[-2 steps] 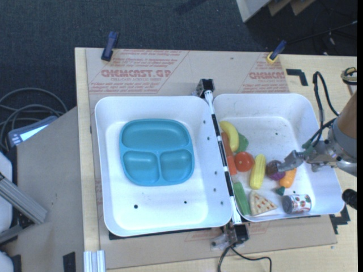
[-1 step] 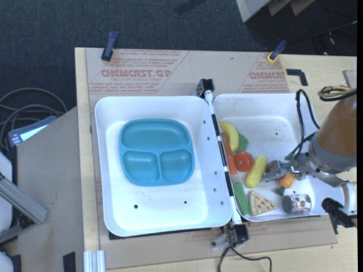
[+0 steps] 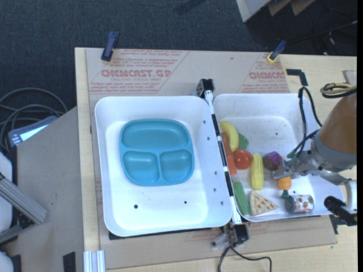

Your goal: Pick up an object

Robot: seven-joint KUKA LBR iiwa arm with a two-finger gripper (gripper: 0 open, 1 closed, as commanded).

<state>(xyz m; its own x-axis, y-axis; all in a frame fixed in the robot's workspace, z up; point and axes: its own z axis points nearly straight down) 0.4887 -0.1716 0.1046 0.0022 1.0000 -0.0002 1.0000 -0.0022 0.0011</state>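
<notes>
The right bin (image 3: 261,109) holds toy foods: a yellow banana (image 3: 229,134), a red tomato (image 3: 243,159), a corn cob (image 3: 257,171), a purple piece (image 3: 273,160), a small orange piece (image 3: 284,182), a pizza slice (image 3: 262,203), a green cucumber (image 3: 240,196) and a small can (image 3: 300,203). My gripper (image 3: 288,170) is low over the right half of this bin, between the purple piece and the orange piece and close to both. Nothing is visibly held. The grey wrist (image 3: 332,154) covers the bin's right wall.
The left bin (image 3: 108,146) holds a blue divided plate (image 3: 157,151). A black clamp (image 3: 205,86) sits where the bins meet at the back. A black cable (image 3: 306,103) runs along the arm over the right bin. Blue and yellow clips (image 3: 109,45) pin the cardboard behind.
</notes>
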